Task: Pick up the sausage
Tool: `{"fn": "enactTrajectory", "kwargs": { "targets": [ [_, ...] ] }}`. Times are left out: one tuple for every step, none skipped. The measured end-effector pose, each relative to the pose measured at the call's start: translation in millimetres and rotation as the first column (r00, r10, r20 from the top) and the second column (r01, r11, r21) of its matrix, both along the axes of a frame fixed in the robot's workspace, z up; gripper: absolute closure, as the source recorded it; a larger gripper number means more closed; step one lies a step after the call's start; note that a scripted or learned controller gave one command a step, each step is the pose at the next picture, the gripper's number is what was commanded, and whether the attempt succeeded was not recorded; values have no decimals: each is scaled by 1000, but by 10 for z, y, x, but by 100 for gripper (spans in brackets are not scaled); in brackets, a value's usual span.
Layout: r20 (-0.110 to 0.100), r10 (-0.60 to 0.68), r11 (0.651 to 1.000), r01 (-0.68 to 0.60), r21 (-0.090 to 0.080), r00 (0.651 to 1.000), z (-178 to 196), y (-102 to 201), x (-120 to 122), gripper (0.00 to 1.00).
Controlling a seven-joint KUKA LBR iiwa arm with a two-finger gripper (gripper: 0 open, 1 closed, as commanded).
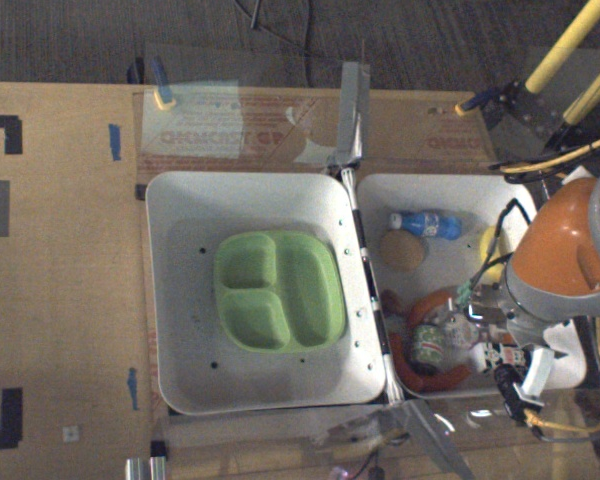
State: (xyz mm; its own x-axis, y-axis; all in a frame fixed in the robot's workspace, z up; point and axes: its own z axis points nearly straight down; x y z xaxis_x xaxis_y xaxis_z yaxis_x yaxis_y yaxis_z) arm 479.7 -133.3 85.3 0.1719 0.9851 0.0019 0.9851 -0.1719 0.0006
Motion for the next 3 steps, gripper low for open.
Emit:
{"fn": "enactTrajectory", "kwargs": {
  "targets": [
    [-5, 236, 972, -236, 0, 972, 77, 338, 558, 0],
    [0, 249, 969, -249, -2, 969, 2, 310, 835, 0],
    [0, 242, 970, -242, -2, 970, 89, 281, 833, 100]
  ]
}}
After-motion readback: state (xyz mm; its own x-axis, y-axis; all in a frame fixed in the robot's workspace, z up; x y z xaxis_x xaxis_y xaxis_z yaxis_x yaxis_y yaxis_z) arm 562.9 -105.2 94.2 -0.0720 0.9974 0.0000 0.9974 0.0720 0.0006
